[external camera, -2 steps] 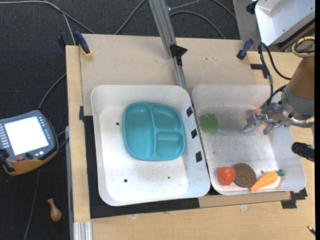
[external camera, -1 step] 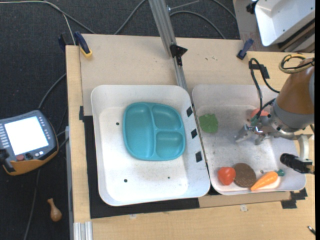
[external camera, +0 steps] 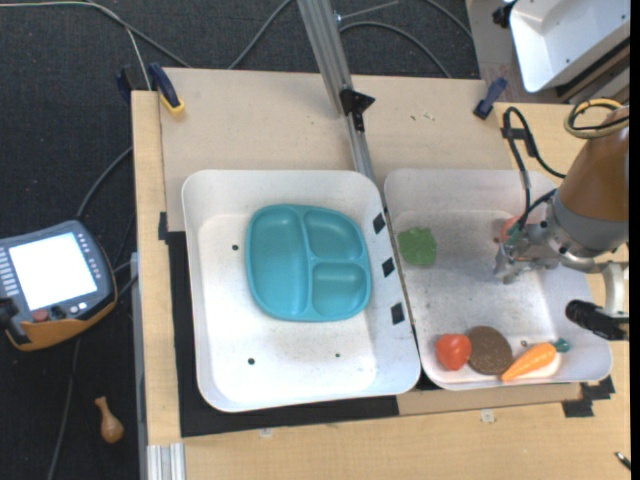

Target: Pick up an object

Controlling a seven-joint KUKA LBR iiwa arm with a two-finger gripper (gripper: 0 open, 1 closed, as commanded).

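In the right bin (external camera: 470, 293) lie a green leafy piece (external camera: 418, 246) at the left side, and along the near edge a red tomato (external camera: 453, 351), a brown round patty (external camera: 489, 349) and an orange carrot (external camera: 530, 360). My gripper (external camera: 516, 265) hangs low over the bin's right part, below the orange band of the arm (external camera: 596, 183). It stands apart from all the objects, well above the carrot in the view. Its fingertips are small and dark against the bin floor.
The left bin (external camera: 290, 363) holds a teal divided plate (external camera: 306, 261). A metal pole (external camera: 332, 58) rises behind the bins. A pendant with a screen (external camera: 50, 280) lies left of the bench. Cables run by the right bin's far corner (external camera: 520, 143).
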